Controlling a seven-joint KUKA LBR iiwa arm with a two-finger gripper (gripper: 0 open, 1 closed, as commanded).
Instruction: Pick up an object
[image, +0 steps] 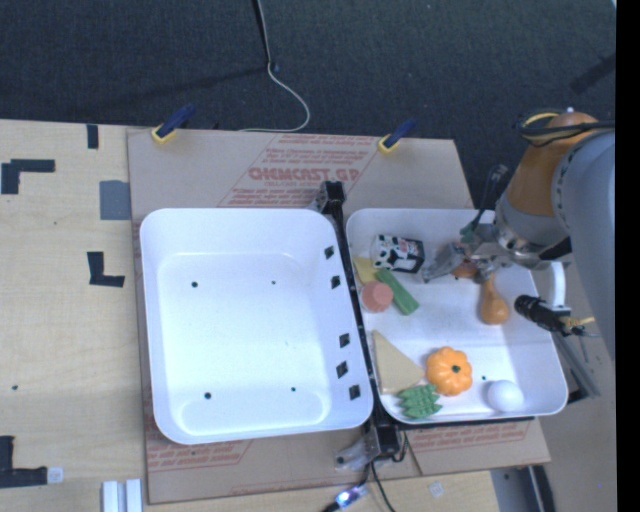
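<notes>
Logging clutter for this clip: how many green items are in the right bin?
2: a green stick beside the pink disc near the divider, and a leafy green piece at the near edge. The arm may hide others.

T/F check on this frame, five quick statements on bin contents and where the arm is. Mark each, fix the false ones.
1. The objects all lie in the right bin. True.
2. The orange pumpkin sits at the far end of the bin, next to the black-and-white cow toy. False: the pumpkin is toward the near end, close to the white ball; the cow is at the far end.
3. The gripper is over the right bin. True.
4. The green leafy piece lies in the left bin. False: it is at the near edge of the right bin, beside the tan wedge.
5. A pink round piece lies near the divider between the bins. True.
</notes>
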